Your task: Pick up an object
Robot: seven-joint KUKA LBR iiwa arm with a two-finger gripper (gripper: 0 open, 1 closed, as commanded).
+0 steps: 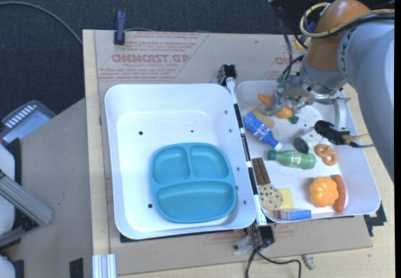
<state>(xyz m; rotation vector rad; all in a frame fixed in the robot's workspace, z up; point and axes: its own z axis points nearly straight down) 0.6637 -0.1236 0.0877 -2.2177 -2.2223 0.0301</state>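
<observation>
My gripper (289, 99) hangs low over the back left part of the right bin (369, 192), below the arm's orange band. An orange carrot-like piece (281, 112) lies right under it, and I cannot tell whether they touch. Just in front lie a blue bottle (262, 131), a dark oval piece (301, 144), a green bottle (292, 158) and a pretzel (325, 154). An orange pumpkin (322, 191) and a sausage (340, 193) rest near the bin's front right.
A cookie (270, 195), a yellow slab (286, 199) and a blue-and-white tube (292, 214) crowd the right bin's front left corner. A brown bar (259, 171) lies by the divider. The left bin (125, 145) holds a blue divided plate (193, 181).
</observation>
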